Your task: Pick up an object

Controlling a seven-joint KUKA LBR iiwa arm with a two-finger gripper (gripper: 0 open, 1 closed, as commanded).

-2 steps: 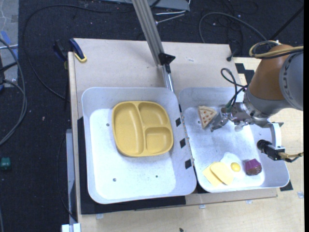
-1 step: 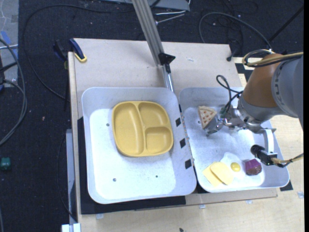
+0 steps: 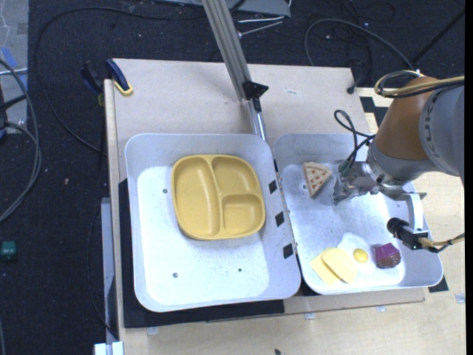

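Tool (image 3: 341, 191) low in right bin (image 3: 414, 276), just right of pizza slice (image 3: 316, 177); finger state impossible to tell. Fried egg (image 3: 353, 251), cheese slice (image 3: 334, 265), purple toy (image 3: 386, 255) near front. Yellow divided plate (image 3: 219, 197) in left bin (image 3: 148, 272).

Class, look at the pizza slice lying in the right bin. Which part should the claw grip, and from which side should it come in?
Probably from above, closing across the two straight sides near the wide crust end. The pizza slice lies flat on the right bin, so a side approach has little to catch. It tapers to a point, where fingers would likely slip. The claw is already just to its right.
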